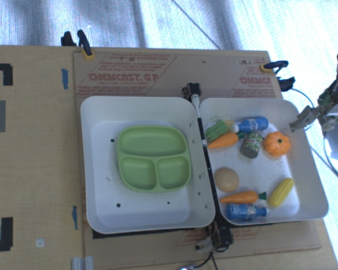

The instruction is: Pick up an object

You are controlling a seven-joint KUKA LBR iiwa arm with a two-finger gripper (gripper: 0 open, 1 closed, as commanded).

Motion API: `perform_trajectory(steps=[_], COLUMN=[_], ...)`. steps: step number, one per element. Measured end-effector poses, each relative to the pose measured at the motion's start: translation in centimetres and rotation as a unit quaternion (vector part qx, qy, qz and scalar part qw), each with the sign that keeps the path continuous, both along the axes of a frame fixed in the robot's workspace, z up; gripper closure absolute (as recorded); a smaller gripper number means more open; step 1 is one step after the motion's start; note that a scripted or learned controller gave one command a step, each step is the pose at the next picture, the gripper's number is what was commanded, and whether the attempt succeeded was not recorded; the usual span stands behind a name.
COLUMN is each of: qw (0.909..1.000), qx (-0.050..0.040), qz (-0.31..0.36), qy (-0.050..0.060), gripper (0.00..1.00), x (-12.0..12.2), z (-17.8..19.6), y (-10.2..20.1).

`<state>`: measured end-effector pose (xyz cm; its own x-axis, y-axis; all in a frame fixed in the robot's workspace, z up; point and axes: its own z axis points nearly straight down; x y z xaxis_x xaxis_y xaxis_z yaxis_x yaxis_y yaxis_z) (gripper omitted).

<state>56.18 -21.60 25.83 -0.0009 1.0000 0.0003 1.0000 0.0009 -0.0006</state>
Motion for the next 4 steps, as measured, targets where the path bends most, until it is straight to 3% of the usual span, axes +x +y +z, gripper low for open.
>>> perform_trajectory(steps=[1, 2, 3, 4], qw=[1.0, 1.0, 1.0, 1.0], qx=[0.0005, -0.0003, -0.0003, -0.0002], qz=[0.0, 0.0, 0.0, 0.0], qy=[0.001, -0.001, -0.001, -0.001], gripper=[0.0, 0.0, 0.0, 0.0], x=[3.2, 1.2, 2.4, 2.4], z=[-9.9, -17.3, -17.3, -17.3], y=[-0.7, 2.5, 5.5, 5.5])
